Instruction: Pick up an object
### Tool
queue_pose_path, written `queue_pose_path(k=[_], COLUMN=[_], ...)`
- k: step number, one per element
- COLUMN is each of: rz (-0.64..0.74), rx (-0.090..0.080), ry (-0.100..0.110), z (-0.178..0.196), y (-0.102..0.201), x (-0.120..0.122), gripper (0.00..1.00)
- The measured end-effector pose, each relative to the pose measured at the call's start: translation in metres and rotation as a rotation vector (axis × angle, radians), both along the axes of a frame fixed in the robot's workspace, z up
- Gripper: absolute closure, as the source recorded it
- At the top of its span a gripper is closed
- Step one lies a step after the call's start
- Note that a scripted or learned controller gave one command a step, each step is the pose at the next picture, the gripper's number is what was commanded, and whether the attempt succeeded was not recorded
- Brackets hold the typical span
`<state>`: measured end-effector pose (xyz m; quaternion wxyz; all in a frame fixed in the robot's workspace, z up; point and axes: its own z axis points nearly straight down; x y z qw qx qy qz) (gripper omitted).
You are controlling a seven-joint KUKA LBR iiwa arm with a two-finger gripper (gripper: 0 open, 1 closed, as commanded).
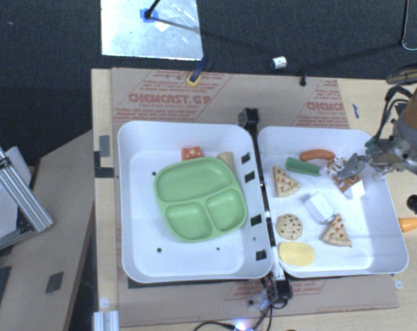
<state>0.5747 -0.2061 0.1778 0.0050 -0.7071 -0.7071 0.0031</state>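
Two white bins sit side by side on my tabletop [160,92]. From my feed, the left bin [136,185] holds a green divided plate [200,200], with a small orange-red block [191,153] and a tan piece [227,159] just behind its far rim. In the right bin [384,250] I see a pizza slice [285,182], a green stick [303,167] and a red sausage [318,155] near the back, then a cookie [289,226] with a yellow disc [296,254] in front of it, a white block [319,206] and a second pizza slice [337,232]. The gripper [347,173] hangs low over the bin's right side above a small reddish-and-white item [353,187]; I cannot tell its opening or whether it holds anything. An orange carrot-like piece [411,223] lies outside the bin's right wall.
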Motion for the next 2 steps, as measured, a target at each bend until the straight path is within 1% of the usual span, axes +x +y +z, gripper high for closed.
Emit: queue_pose_path(k=[1,2], rz=[0.004,0.006], rx=[-0.003,-0.002], ry=[-0.013,-0.011], z=[0.008,-0.044], y=[0.001,0.011], x=[0.003,0.005], gripper=[0.00,0.00])
